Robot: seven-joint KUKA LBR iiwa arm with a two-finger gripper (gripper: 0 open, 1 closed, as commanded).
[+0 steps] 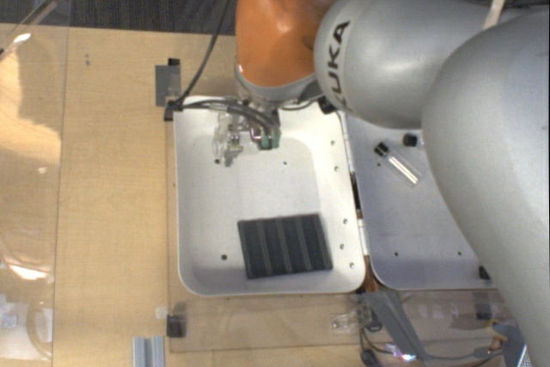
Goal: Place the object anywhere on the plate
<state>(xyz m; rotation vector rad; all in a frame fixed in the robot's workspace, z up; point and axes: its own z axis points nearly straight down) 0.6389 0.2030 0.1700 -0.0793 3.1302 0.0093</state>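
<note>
A dark ribbed rectangular plate (284, 245) lies flat in the near part of the left bin (193, 211). A small silver cylinder with a black end (399, 165) lies in the far part of the right bin (430, 228). My gripper (229, 142) hangs over the far left part of the left bin, well behind the plate and far to the left of the cylinder. I see nothing held in it. The orange wrist band (275, 26) sits directly above it.
The big grey arm (430, 56) covers the upper right of the view and part of the right bin. A wooden bench (86, 185) surrounds the bins, with a black bracket (168, 82) at the left bin's far corner.
</note>
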